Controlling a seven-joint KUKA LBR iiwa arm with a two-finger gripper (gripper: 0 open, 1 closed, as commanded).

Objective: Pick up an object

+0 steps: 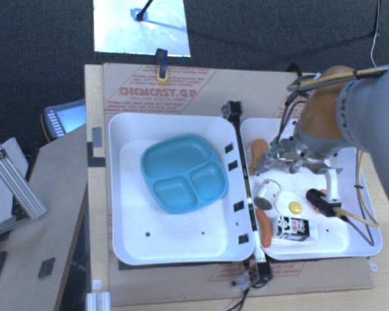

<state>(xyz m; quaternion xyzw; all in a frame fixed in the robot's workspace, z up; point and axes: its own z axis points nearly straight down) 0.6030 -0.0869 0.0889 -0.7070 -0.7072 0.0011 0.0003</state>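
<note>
Camera view: right bin (pixel 358 241) taken as landmark. Gripper (pixel 277 159) seen low over bin's upper-left part, beside orange-brown object (pixel 257 151); jaw state cannot be told. White cup (pixel 266 192), fried-egg toy (pixel 292 207), black-and-white carton (pixel 294 228), orange sausage (pixel 266 229) seen inside bin. Blue divided plate (pixel 183 172) seen in left bin (pixel 126 238), beside landmark.
</note>
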